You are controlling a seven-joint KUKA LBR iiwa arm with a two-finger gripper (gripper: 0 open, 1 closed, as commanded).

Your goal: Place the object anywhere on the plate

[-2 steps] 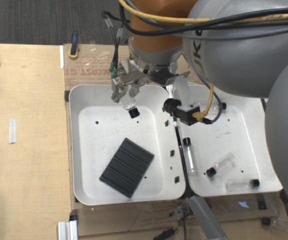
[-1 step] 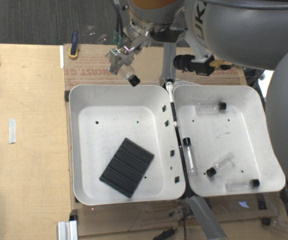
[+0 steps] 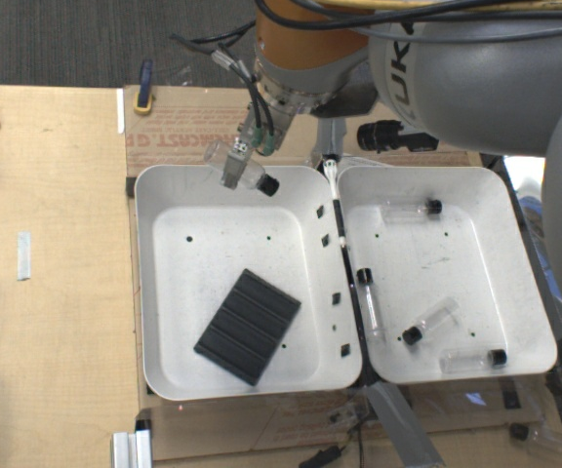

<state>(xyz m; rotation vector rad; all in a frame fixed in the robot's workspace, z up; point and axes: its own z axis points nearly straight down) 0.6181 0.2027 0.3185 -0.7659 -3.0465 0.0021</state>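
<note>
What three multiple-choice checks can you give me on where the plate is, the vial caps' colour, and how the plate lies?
1. Where is the ridged plate?
A. In the camera view's left bin
B. In the right bin
C. On the bench outside the bins

2. What colour are the caps on the clear vials?
A. Red
B. Black
C. White

3. How does the plate lie?
A. Standing on edge
B. Propped against a bin wall
C. Flat on the bin floor

Answers:
1. A, since the plate sits in the left bin.
2. B, since each cap on the vials is black.
3. C, since its whole ridged top faces the camera.
</note>
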